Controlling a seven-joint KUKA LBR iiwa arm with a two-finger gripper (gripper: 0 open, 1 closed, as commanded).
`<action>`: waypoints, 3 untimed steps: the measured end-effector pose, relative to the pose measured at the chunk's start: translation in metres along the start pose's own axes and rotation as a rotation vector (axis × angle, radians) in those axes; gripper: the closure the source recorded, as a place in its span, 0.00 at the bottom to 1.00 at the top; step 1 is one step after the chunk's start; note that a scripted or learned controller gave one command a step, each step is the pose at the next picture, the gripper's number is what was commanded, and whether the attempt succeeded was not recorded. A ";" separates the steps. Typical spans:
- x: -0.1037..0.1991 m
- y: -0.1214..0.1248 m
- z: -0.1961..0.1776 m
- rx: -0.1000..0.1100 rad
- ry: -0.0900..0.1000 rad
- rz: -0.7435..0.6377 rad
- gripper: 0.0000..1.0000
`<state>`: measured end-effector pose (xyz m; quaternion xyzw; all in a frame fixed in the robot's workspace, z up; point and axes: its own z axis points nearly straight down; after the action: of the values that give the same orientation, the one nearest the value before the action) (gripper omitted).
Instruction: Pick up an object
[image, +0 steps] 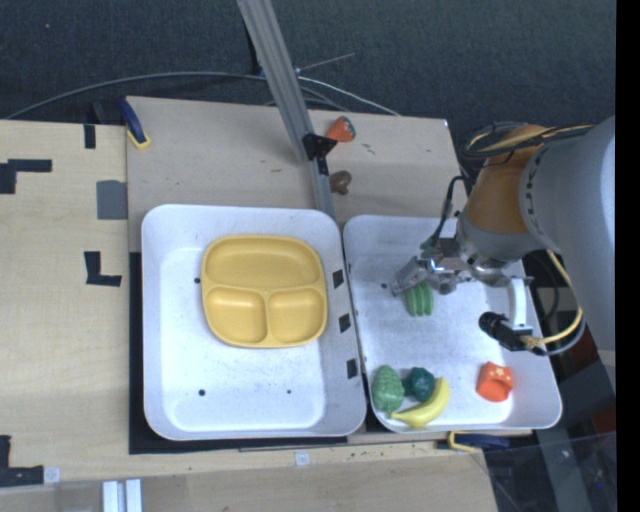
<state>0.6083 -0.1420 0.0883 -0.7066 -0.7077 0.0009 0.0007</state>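
My gripper (424, 279) hangs low over the upper middle of the right bin (455, 345). A ribbed green vegetable (419, 300) sits right at its tip, touching or nearly touching it. At that bin's front edge a light green leafy piece (386, 388), a dark green piece (421, 381) and a yellow banana (428, 405) lie packed together. An orange-red piece (494, 381) rests near the front right corner.
The left bin (170, 390) holds a yellow divided plate (265, 290). A slanted metal pole (290, 90) crosses the bench behind the bins, with a small orange item (342, 128) and a brown one (340, 182) beside it. The arm's body (560, 200) looms over the right side.
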 end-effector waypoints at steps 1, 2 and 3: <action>0.001 0.000 -0.010 0.001 0.000 -0.002 1.00; 0.000 -0.001 -0.052 -0.005 0.000 0.000 1.00; 0.012 0.000 -0.105 -0.006 0.000 -0.001 1.00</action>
<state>0.6084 -0.1304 0.1929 -0.7061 -0.7081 -0.0013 -0.0016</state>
